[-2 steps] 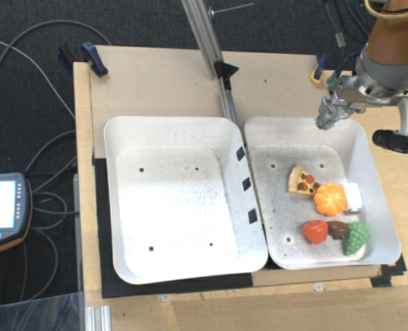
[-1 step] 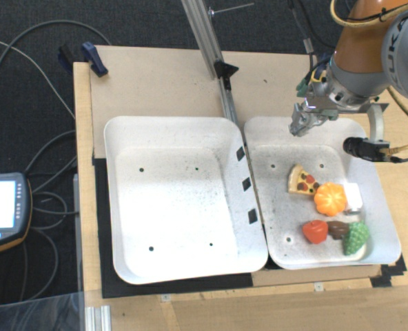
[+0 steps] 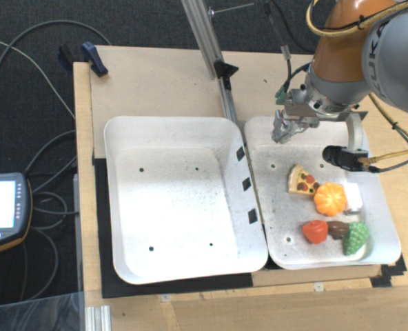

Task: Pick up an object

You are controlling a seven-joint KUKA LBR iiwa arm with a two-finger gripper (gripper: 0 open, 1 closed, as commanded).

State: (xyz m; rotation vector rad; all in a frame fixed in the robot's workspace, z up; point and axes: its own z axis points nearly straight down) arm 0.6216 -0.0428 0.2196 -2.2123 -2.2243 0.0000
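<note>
We saw the arm (image 3: 369, 40) reach in from the upper right of the frame, its gripper (image 3: 284, 128) hanging over the upper left corner of the right bin (image 3: 273, 240). The fingers (image 3: 280, 131) pointed down, with nothing between them; whether they were apart or together we could not tell. The toys lay lower in that bin, well apart from the gripper: a pizza slice (image 3: 302, 181) near the middle, an orange pumpkin (image 3: 330, 198) just beside it to the lower right, a white block (image 3: 353, 197) touching the pumpkin, a red tomato (image 3: 315, 231) below, a brown piece (image 3: 338, 228) next to it, and green grapes (image 3: 356, 238) at the lower right. The left bin (image 3: 121, 133) sat alongside.
</note>
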